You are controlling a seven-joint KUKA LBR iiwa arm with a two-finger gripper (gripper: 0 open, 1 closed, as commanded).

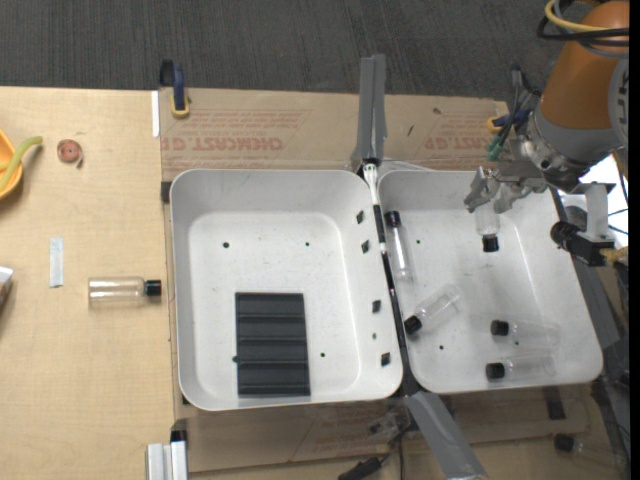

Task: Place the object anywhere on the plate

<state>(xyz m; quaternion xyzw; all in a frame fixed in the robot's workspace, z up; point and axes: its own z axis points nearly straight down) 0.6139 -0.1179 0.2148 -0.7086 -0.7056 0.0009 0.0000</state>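
Our two-finger gripper hangs over the right white bin; clear plastic vials lie below, the dark ribbed plate left. We'd descend squarely onto one vial.

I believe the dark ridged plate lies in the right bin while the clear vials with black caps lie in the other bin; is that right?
Not quite: the bins are swapped. In the camera view the dark ridged plate lies in the left bin, near its front edge, while the clear vials with black caps lie in the right bin.
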